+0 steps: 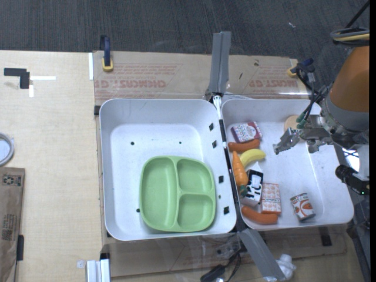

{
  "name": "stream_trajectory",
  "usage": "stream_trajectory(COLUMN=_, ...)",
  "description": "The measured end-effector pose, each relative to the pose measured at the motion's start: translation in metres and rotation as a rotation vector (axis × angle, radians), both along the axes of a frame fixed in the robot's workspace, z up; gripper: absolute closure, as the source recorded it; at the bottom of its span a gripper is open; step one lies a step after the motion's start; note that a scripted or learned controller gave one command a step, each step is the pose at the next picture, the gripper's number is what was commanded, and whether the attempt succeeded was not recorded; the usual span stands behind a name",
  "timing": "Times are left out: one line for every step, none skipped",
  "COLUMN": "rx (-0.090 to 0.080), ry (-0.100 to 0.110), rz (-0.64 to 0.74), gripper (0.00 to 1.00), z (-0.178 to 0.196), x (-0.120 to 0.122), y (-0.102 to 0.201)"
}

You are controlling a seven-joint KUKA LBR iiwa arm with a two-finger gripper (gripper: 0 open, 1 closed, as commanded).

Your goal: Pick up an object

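Note:
My gripper [300,143] hangs over the right bin [332,216], near its far right part, open with nothing between its fingers. To its left lie a red-and-white packet [245,132], a yellow banana [252,156] and an orange carrot [238,168]. Further toward the front are a black-and-white item [254,186], a small printed box [271,197], an orange sausage-shaped piece [259,217] and a small can [302,207]. A tan round object [290,122] peeks out just behind the gripper, partly hidden by it.
The left bin [117,157] holds a green divided plate [177,194]. A grey divider post [220,63] stands between the bins at the back. The arm's orange band [354,78] rises at the right edge. Bare white floor shows below the gripper.

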State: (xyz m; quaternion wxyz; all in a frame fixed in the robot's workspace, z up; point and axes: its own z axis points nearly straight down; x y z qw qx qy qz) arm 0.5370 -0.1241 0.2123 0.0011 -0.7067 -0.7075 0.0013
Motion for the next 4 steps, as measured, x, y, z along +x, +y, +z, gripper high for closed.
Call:
stream_trajectory(rx=0.0, ry=0.0, rz=0.08, gripper=0.0, z=-0.073, x=0.045, y=0.024)
stream_trajectory(rx=-0.001, ry=-0.009, rz=0.294, gripper=0.0, z=-0.116, x=0.104, y=0.015)
stream_trajectory(rx=-0.001, ry=-0.005, rz=0.283, gripper=0.0, z=-0.02, x=0.122, y=0.053)
stream_trajectory(rx=0.001, ry=-0.002, rz=0.271, gripper=0.0, z=-0.121, x=0.053, y=0.017)
